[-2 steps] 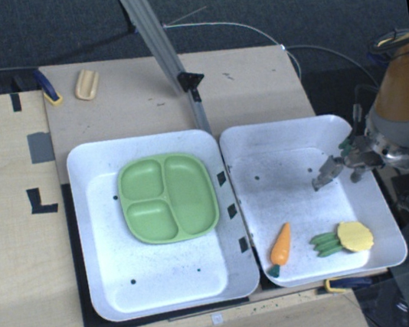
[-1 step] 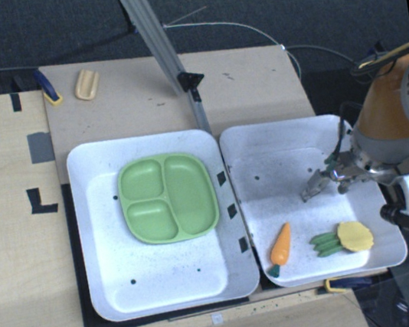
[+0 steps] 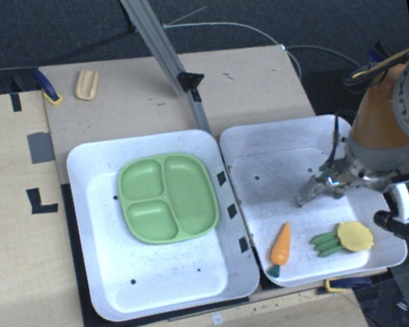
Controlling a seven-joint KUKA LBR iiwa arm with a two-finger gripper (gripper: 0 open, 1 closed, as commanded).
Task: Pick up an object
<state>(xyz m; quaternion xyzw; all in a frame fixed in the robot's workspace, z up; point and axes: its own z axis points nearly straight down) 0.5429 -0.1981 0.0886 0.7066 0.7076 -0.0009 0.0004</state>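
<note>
Orange plastic carrot (image 3: pixel 281 244), lower centre-right, looks light, stiff and slick; I'd pinch its thick middle. Gripper (image 3: pixel 308 194) hovers nearby; fingers' state I cannot tell.

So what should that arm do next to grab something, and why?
Probably ease the gripper down and toward the toy carrot, the nearest item in the right bin. The carrot lies apart from the yellow-and-green toy, with bare floor around it, so there is room either side.

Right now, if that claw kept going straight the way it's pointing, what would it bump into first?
The gripper points left, low over the right bin. Probably bare bin floor, then the bin's left wall; the carrot lies nearer the camera, off that line. Depth is unclear.
</note>
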